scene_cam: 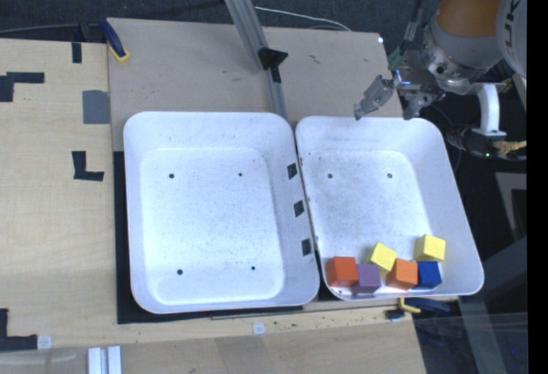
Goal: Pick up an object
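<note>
Closest to the camera, at the near edge of the right bin [445, 163], sits a little bunch of blocks. An orange block [343, 269] is on the left of the bunch, and a purple block [368, 276] is touching it on its right side. Just behind the purple one lies a yellow block [383, 256], tipped at a slant. Next comes a second orange block [402, 272], and a blue block [429, 274] is pressed up against it. Another yellow block [431, 246] sits just behind the blue one. All six blocks are down in the near right corner of that bin, and none of them is lifted up. The left bin [137, 192] lies right beside the right bin, and their edges touch in the middle. Three small dark clips [299, 208] sit along that shared edge. Farther back, the gripper [387, 98] hangs over the far rim of the right bin, well apart from the blocks. One grey finger [373, 97] points down toward the left. Nothing is between the fingers, and I cannot tell if they are apart or together. Behind the bins, a long silver pole [244, 4] leans up and away across the brown bench [188, 73].
</note>
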`<move>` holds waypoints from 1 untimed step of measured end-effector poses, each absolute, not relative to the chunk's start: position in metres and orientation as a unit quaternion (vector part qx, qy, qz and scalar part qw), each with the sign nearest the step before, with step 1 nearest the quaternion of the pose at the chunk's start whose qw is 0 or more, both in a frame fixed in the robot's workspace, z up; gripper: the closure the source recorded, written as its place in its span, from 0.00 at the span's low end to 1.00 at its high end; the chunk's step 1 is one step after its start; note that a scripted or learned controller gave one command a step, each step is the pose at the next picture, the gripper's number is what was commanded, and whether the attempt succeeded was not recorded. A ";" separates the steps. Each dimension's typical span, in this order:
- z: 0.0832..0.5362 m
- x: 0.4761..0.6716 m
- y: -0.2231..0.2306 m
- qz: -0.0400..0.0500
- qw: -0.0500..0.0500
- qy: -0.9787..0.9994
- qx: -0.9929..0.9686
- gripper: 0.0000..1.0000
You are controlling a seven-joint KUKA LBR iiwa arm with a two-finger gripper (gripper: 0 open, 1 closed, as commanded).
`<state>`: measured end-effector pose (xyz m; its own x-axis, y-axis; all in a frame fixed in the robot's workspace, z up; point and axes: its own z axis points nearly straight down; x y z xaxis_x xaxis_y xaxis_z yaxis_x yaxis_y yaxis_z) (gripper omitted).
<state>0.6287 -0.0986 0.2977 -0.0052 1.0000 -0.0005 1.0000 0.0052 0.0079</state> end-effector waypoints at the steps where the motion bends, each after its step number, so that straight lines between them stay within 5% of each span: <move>1: 0.252 0.603 -0.094 -0.002 -0.002 0.707 0.707 0.00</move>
<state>0.6034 -0.0939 0.2521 0.0007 1.0000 -0.0005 1.0000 -0.0007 -0.0060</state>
